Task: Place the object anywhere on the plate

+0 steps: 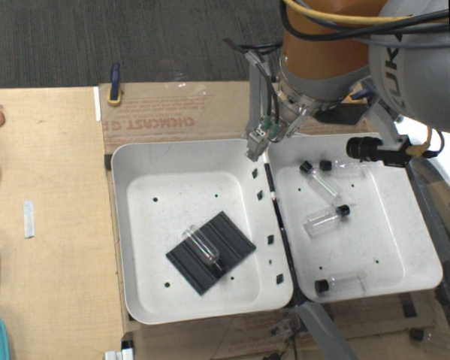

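A black ribbed plate (211, 251) lies at a slant on the floor of the left bin (137, 218). A clear vial with a black cap (204, 248) rests on the plate, near its middle. My gripper (256, 147) hangs over the back end of the rim shared by the two bins. It is well behind and to the right of the plate, apart from the vial, with nothing seen in it.
The right bin (408, 233) holds several more clear vials with black caps, among them one (316, 177) at the back, one (326, 217) in the middle and one (339, 284) by the front wall. Cardboard (161, 115) lies behind the bins. A blue clamp (115, 83) stands at the back left.
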Controlling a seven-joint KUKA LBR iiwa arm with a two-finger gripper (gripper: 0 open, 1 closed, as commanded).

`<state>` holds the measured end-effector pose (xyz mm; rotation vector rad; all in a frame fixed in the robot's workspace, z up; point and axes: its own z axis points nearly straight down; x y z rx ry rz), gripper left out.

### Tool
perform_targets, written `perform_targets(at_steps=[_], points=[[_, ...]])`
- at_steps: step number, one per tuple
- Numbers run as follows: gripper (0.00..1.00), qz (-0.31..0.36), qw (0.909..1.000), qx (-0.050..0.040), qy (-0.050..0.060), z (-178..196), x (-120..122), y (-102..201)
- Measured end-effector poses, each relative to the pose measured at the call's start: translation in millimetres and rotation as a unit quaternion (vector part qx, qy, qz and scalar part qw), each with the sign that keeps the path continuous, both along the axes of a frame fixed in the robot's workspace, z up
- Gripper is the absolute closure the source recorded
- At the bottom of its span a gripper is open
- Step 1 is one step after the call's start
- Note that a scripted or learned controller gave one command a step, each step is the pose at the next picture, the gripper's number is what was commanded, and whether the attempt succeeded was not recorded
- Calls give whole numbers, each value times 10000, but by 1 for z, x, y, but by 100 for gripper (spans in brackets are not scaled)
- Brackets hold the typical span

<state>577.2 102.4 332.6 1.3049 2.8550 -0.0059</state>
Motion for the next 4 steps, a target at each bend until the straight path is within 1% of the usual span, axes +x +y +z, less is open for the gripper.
perform_targets(at_steps=[1,2,3,4], points=[[100,1269,9919,14,10,14,-68,-8],[100,4209,9071,18,3,-34,-8,27],[100,4959,8684,14,-1,31,-33,10],[100,6690,7433,19,9,-33,-37,48]])
